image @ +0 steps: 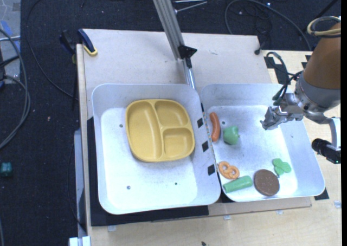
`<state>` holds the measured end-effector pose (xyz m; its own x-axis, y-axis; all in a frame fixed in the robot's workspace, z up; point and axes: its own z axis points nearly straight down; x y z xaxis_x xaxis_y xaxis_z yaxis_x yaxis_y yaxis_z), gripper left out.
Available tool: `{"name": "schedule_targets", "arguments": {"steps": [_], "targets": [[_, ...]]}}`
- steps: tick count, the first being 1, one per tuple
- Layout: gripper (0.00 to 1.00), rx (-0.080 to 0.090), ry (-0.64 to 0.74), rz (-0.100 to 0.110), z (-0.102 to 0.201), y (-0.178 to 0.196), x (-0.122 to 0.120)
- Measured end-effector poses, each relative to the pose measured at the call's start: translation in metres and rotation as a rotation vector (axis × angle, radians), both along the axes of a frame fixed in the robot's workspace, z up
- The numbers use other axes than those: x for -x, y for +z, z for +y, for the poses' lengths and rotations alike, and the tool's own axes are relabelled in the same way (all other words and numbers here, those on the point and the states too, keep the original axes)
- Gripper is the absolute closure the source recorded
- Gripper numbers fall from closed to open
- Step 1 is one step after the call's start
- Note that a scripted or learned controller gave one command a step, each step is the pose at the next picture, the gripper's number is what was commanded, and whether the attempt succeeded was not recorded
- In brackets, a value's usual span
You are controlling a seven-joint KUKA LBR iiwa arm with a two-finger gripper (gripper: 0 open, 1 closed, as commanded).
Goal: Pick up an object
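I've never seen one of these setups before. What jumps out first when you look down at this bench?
The big yellow divided tray catches the eye first, sitting alone in the left white bin. Next comes the scatter of small toy foods in the right white bin: an orange hot dog by the divider, a pretzel and a brown cookie near the front. The grey arm's gripper hangs over that bin's far right side.

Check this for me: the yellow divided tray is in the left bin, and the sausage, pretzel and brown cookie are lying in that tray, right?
Not quite. The yellow divided tray does sit in the left bin, but the sausage, pretzel and brown cookie are not in it. The camera view shows them lying on the floor of the right bin.
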<state>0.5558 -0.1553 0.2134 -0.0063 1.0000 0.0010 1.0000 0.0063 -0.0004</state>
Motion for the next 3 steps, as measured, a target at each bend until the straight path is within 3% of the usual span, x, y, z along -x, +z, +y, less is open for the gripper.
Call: {"name": "schedule_targets", "arguments": {"steps": [1,3], "targets": [[1.0,-0.002,0.003,0.001,0.061,0.004,0.0],[1.0,-0.001,0.001,0.003,0.152,0.008,0.025]]}}
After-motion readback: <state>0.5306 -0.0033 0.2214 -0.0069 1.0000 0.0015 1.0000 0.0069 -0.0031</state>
